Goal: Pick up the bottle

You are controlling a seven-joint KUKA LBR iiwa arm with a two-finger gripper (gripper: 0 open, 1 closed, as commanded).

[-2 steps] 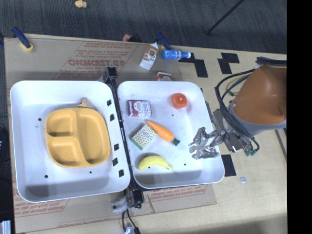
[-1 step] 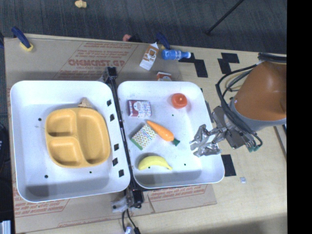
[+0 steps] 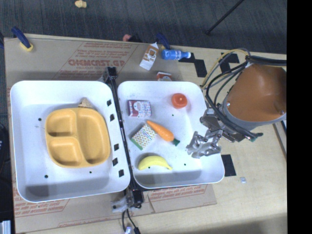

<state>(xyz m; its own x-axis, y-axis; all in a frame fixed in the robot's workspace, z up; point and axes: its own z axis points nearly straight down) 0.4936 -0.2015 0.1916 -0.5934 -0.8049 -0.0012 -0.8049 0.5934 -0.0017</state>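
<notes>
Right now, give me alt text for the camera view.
The gripper hangs over the right bin, which holds a carrot, banana and small cartons. The blue bottle lies outside the bins, on the bench behind. A yellow tray sits in the left bin.

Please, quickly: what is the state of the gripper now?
Gripper: over the right bin, nothing seen between its fingers; open or closed cannot be told.

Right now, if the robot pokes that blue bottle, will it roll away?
Probably. The blue bottle lies on its side on the bench behind the right bin, and it looks round, so a nudge may roll it. It looks small and plastic, likely light and a bit slippery. The pincer is over that bin.
</notes>
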